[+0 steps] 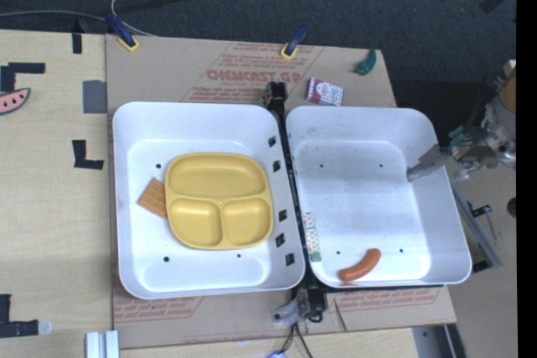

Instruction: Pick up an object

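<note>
Two white bins on desk. Left bin: yellow divided plate w/ tan cracker tucked at its left edge. Right bin: orange hot dog near front wall. End effector at right bin's right rim; can't tell its state.

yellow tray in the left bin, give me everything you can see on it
The yellow divided plate looks like matte moulded plastic, a rounded rectangle with three compartments: one wide one along the far side, two smaller ones along the near side. It lies flat and upright on the floor of the left bin, roughly centred. All three compartments hold nothing. Its left edge overlaps a tan waffle-textured piece, which pokes out from under it. Nothing else touches it.
</note>
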Controlling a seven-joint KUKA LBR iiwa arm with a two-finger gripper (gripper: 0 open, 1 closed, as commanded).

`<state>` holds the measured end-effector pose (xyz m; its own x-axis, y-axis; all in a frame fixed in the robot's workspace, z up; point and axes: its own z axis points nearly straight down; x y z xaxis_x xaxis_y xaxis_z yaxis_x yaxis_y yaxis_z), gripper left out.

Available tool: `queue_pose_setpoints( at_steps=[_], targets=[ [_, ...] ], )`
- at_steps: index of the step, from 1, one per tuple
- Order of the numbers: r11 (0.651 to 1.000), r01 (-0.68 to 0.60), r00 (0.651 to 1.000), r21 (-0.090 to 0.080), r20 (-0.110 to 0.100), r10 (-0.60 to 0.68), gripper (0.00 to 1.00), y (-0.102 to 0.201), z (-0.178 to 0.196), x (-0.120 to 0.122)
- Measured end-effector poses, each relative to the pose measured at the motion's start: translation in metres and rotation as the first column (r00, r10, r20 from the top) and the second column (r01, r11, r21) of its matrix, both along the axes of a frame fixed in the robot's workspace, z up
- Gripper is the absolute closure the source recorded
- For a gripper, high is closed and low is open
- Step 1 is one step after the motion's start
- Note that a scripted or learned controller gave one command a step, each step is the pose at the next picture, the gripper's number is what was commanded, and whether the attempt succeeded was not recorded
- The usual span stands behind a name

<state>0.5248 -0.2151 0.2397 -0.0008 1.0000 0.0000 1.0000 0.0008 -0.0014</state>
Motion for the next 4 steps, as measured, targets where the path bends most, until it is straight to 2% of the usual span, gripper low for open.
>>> queue_pose_setpoints(
  at_steps=[1, 2, 3, 4],
  targets=[
    [1.0, 0.0, 1.0, 0.002, 0.0, 0.0, 0.0, -0.003, -0.148, -0.031],
    [1.0, 0.001, 1.0, 0.0, 0.001, -0.001, 1.0, -0.003, -0.139, -0.031],
    [1.0, -0.002, 1.0, 0.002, 0.007, 0.002, 1.0, 0.115, -0.153, 0.058],
    [1.0, -0.003, 1.0, 0.003, 0.005, 0.003, 1.0, 0.116, -0.144, 0.058]
  ],
)
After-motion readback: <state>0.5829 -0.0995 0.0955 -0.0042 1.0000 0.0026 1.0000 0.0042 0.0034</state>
